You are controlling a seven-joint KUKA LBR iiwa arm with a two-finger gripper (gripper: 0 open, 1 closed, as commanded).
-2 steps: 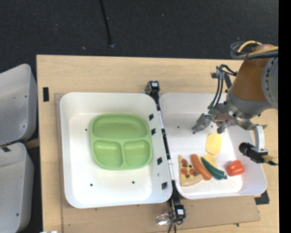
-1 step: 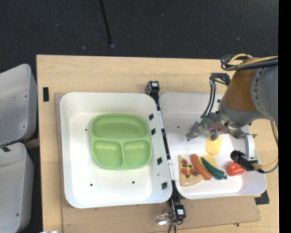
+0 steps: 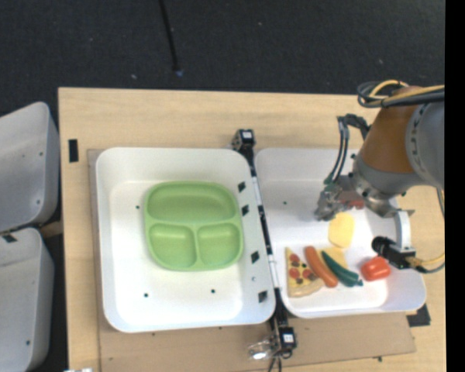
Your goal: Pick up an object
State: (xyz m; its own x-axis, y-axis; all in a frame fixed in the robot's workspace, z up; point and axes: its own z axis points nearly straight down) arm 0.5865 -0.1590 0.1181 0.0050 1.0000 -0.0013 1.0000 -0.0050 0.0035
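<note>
In the right bin [image 3: 294, 177] lie several toy foods. A yellow lump [image 3: 342, 229] sits near the middle. Below it are a pizza slice [image 3: 300, 275], a red-brown sausage [image 3: 319, 265], a dark green vegetable [image 3: 342, 269] and a red pepper [image 3: 376, 268]. My gripper [image 3: 331, 204] hangs low over the bin, just above and left of the yellow lump, very close to its upper edge. The grey wrist with its orange band [image 3: 387, 142] reaches in from the right behind it.
A green divided plate [image 3: 192, 225] lies in the left bin [image 3: 124, 301]. A black-clipped divider rail [image 3: 257, 223] runs between the two bins. Cables loop around the wrist at the upper right. White chairs [image 3: 15, 208] stand left of the bench.
</note>
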